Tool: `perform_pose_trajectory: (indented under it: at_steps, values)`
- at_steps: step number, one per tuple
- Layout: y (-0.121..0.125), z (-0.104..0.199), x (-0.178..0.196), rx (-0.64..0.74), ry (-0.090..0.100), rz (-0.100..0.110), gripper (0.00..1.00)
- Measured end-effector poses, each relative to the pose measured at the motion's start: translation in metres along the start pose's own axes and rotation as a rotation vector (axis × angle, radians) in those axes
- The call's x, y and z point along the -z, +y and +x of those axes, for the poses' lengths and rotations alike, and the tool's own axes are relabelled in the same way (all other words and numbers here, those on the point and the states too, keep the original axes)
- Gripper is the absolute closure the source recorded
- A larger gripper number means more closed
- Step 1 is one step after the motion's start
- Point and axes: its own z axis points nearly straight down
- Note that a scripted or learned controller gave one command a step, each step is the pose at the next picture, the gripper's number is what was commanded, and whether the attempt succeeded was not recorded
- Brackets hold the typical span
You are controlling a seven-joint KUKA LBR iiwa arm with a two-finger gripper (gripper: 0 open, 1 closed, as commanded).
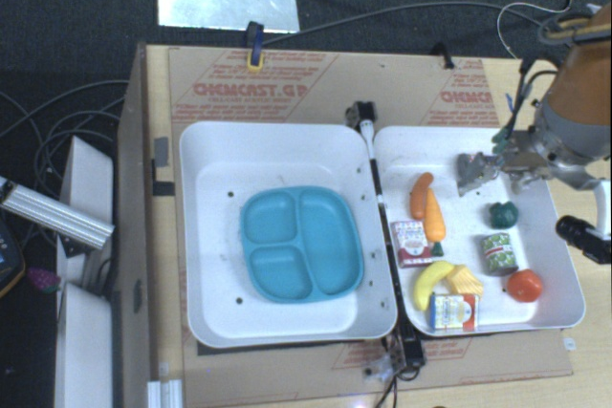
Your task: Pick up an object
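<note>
Your gripper (475, 170) hovered over the right bin (564, 311), its grip state impossible to tell, so you needed to drop squarely onto the carrot (427, 206) lying just left below.

Bench sheet (287, 76), far to the gripper's (470, 172) left: red print read "CHEMCAST", with further letters unclear.
Same sheet, just behind the gripper: the same red print repeated, too cut off to read.
Small cartons (411, 242) in front of the gripper: labels illegible.
</note>
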Motion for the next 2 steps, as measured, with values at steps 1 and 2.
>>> perform_pose_trajectory:
  at_steps: [1, 2]
  values:
    - [-0.011, 0.030, -0.134, -0.003, 0.001, 0.003, 0.00]
    - [0.024, 0.025, -0.161, 0.000, 0.002, -0.010, 0.00]
